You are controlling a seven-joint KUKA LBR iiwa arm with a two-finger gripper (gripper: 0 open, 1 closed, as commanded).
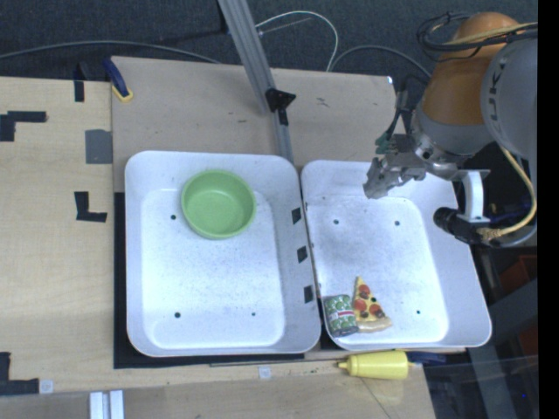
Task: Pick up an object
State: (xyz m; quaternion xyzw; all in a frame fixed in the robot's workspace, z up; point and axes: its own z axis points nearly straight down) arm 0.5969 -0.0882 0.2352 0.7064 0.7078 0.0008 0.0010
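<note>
A toy pizza slice lies near the front of the right bin, next to a small green-patterned packet at the bin's front left corner. A green bowl sits in the back of the left bin. A yellow bottle lies on its side on the bench just in front of the right bin. My gripper hangs over the back edge of the right bin, far from the pizza slice and packet. Nothing shows beneath it.
A grey metal pole slants down from the top to the gap between the bins. Cables loop over the bench behind the bins. The arm's grey and orange body fills the upper right.
</note>
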